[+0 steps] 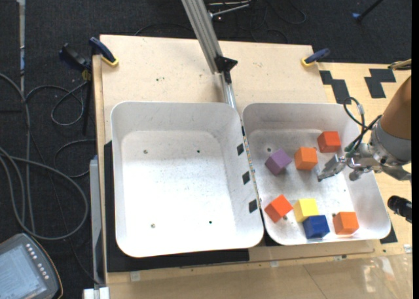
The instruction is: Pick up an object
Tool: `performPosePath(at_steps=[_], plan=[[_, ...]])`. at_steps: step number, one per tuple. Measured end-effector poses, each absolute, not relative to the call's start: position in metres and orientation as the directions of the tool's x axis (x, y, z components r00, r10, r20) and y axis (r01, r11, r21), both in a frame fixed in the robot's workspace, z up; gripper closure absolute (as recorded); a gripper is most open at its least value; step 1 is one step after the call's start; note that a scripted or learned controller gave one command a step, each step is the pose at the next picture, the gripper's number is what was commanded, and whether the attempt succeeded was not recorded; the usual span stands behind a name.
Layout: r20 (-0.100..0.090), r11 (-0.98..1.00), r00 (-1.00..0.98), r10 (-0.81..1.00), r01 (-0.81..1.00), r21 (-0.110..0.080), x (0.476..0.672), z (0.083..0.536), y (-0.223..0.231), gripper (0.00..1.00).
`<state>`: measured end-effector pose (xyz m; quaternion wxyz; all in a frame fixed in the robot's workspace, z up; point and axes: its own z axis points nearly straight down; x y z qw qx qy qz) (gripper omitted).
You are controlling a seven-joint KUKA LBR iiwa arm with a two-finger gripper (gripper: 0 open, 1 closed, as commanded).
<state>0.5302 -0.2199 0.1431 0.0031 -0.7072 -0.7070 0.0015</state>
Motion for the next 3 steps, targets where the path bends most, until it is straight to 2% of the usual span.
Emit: performPosePath(at_steps=[1,2,3], plan=[[-0.001,-0.001,0.001,1.000,1.000,0.000,0.530,0.093,-0.220,0.00],[-0.002,-0.001,0.001,1.000,1.000,0.004,0.531,0.106,-0.220,1.00],[-0.003,-0.001,0.001,1.000,1.000,0.005,0.529,0.149,-0.223,1.00]])
